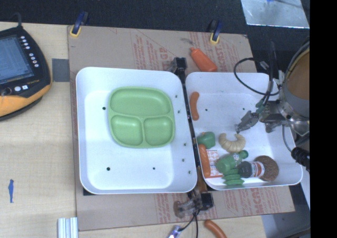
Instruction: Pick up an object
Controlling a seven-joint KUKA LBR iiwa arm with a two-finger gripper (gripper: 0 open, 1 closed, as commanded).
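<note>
The gripper [246,124] hangs over the right bin [221,85], at about 3 o'clock in the view, its dark fingers pointing toward 8 o'clock. The tips look drawn close together, and nothing shows between them; whether they are fully shut cannot be told. Just below the tips, toward 7 o'clock, lies a pale curved piece [232,141], apart from the fingers. A green lump [206,139] sits at 9 o'clock of that piece, near the bin's left wall. At 6 o'clock of the bin, a green toy [228,164], a bottle [251,169] and a brown ball [267,167] crowd together along the lower wall, touching one another. An orange sausage [194,105] lies upright along the left wall at 10 o'clock. The left bin [92,142] holds a green 3-part plate [141,116]. An orange carrot [202,59] rests on the cardboard at 12 o'clock, outside both bins.
</note>
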